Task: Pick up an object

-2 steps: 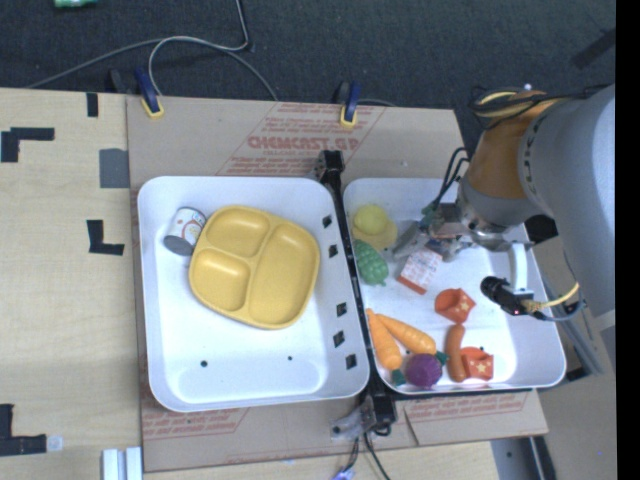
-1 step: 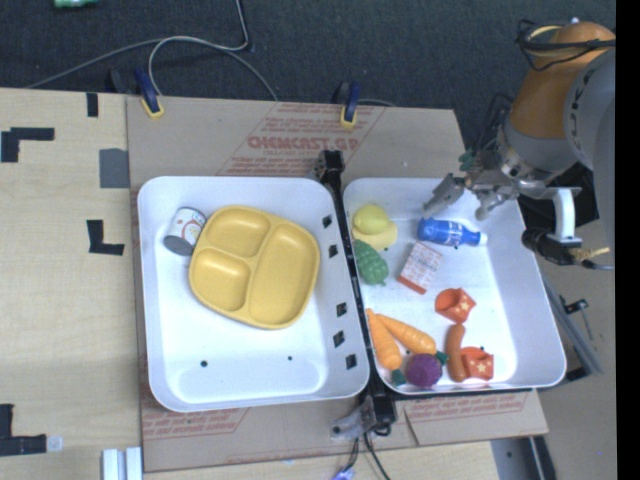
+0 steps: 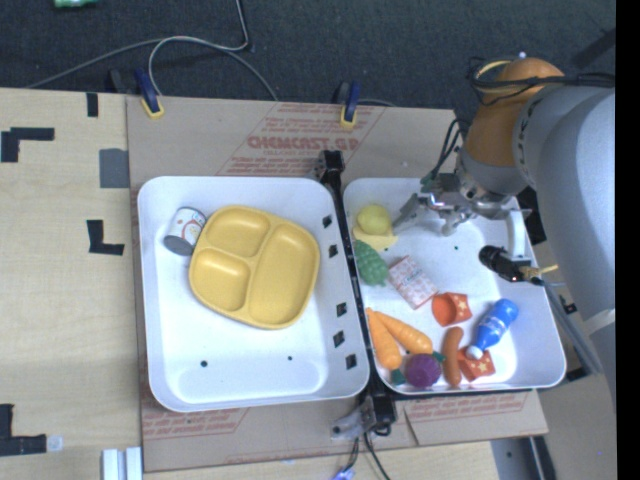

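My gripper hangs over the back of the right bin, its fingers spread open with nothing between them. Its left fingertip lies just right of a yellow lemon. Below the lemon are a green vegetable and a pink checkered packet. Further to the front lie an orange pepper, a blue bottle, two carrots, a purple fruit, a sausage and a red piece.
The left bin holds a yellow divided plate and a small can at its back left. The grey arm covers the right bin's back right corner. Clamps hold the cardboard at the back.
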{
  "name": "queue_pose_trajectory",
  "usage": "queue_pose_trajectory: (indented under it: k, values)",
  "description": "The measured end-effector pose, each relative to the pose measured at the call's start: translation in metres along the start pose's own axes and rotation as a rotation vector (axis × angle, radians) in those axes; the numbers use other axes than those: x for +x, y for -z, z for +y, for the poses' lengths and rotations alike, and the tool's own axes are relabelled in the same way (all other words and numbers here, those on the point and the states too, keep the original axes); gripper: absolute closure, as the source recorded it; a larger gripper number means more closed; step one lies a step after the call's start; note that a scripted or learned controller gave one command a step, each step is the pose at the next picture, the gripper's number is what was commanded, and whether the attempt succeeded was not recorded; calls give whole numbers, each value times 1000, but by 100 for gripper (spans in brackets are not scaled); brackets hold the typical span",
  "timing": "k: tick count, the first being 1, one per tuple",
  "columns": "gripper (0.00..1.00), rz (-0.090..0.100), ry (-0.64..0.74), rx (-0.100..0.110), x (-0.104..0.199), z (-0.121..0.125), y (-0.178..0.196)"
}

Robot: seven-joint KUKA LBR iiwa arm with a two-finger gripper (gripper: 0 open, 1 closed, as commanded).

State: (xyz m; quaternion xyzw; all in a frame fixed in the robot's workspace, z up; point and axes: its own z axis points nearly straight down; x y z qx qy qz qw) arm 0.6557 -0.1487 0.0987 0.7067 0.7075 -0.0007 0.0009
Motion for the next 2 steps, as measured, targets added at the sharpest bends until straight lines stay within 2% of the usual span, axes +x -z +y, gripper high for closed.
queue_pose_trajectory:
  k: [1,2]
  values:
    - [0,0,-2,2,-51,-98,30]
    - [0,-2,-2,-12,-19,-137,-9]
